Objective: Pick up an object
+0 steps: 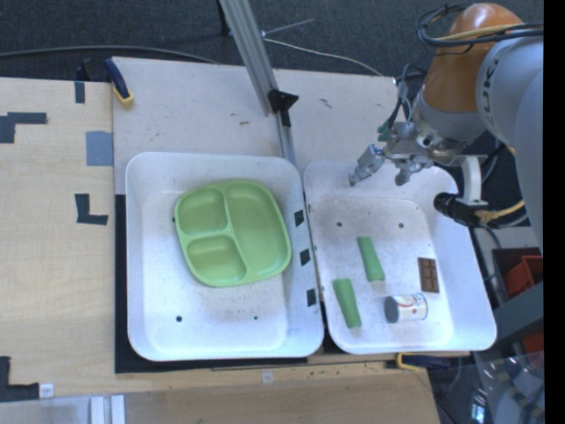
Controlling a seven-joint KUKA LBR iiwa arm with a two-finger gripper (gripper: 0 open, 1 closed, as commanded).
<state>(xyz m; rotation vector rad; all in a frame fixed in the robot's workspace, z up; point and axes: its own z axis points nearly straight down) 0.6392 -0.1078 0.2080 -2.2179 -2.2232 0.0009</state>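
- Arm, grey with orange band, cut off at right edge; gripper (381, 171) hovers over far rim of right bin, jaws spread apart, nothing between them.
- Small brown rectangular block (428, 275) too small to identify; label on small white-and-red can (406, 307) unreadable.
- Right shallow white bin (459, 325): two green cylindrical sticks, one mid-bin (370, 259), one nearer front (346, 303), plus block and can lying on its side near front right.
- Left shallow white bin (146, 263): light green plastic divided plate (232, 232), three compartments, nothing in them.
- Bins sit side by side on wooden tabletop (53, 254).
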